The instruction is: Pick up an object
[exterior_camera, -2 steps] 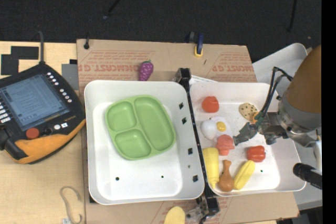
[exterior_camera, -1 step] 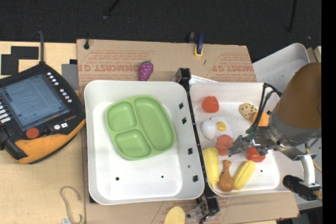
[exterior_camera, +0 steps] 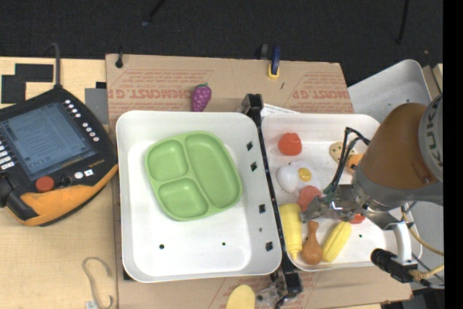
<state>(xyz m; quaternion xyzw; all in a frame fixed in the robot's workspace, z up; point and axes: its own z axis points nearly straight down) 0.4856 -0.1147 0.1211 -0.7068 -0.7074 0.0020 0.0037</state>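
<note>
The right white bin (exterior_camera: pixel 365 125) holds several toy foods. A red tomato (exterior_camera: pixel 290 144) lies at its back, a fried egg (exterior_camera: pixel 292 176) in front of that, then a red piece (exterior_camera: pixel 309 195). Along the bin's front lie a yellow corn cob (exterior_camera: pixel 290 226), a brown drumstick (exterior_camera: pixel 312 242) and a second yellow piece (exterior_camera: pixel 336 241). A tan cookie (exterior_camera: pixel 337 150) sits near the arm's cable. My gripper (exterior_camera: pixel 327 208) is low in this bin, just right of the red piece and above the drumstick. The orange-banded arm (exterior_camera: pixel 394 155) covers the bin's right part.
The left white bin (exterior_camera: pixel 137 228) carries a green divided plate (exterior_camera: pixel 192 175). A purple grape bunch (exterior_camera: pixel 201 97) lies on the cardboard behind the bins. A yellow toy (exterior_camera: pixel 241 296) sits in front of them. A teach pendant (exterior_camera: pixel 51 148) rests far left, and a clamp (exterior_camera: pixel 274 63) stands at the back.
</note>
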